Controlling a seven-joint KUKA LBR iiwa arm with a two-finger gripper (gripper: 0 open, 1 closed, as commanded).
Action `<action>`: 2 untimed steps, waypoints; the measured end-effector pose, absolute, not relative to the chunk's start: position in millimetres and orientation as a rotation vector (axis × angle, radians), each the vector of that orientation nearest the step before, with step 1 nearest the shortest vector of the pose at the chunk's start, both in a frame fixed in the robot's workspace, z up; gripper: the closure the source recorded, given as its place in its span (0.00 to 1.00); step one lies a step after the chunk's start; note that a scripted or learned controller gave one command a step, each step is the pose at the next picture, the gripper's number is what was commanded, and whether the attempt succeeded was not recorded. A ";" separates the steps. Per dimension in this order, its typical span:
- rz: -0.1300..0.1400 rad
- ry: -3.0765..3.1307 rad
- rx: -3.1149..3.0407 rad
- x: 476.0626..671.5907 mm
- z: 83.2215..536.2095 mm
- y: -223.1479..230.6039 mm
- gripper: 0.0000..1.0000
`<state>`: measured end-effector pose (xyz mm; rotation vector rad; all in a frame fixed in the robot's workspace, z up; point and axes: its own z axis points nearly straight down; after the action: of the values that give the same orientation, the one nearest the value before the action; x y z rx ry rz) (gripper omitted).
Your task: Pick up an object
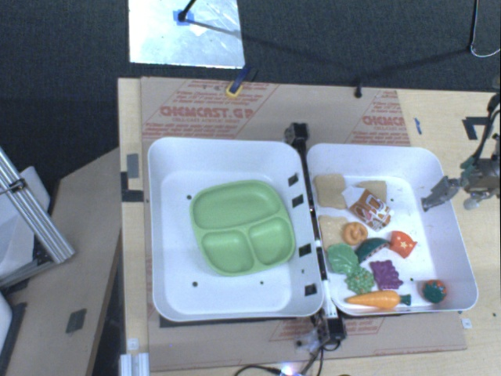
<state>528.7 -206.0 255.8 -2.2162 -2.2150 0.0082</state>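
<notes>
Two glossy white bins sit side by side; beside the left bin's smooth green sectioned plate (241,227), the right bin (448,241) holds moulded plastic toy foods (368,245). Above its right rim hovers the metal hand (446,193), grip unreadable.

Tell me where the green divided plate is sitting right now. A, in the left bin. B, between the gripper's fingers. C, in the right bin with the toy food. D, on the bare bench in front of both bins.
A: the green divided plate lies flat on the floor of the left bin, while the toy food, such as the carrot, sits in the right bin.
</notes>
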 end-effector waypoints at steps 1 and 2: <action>-0.001 -2.226 -2.219 531.0 262.0 -205.2 0.00; 0.002 -2.221 -2.218 523.0 203.1 -205.6 0.00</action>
<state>523.0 -205.6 203.1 -2.2179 -2.2210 0.0020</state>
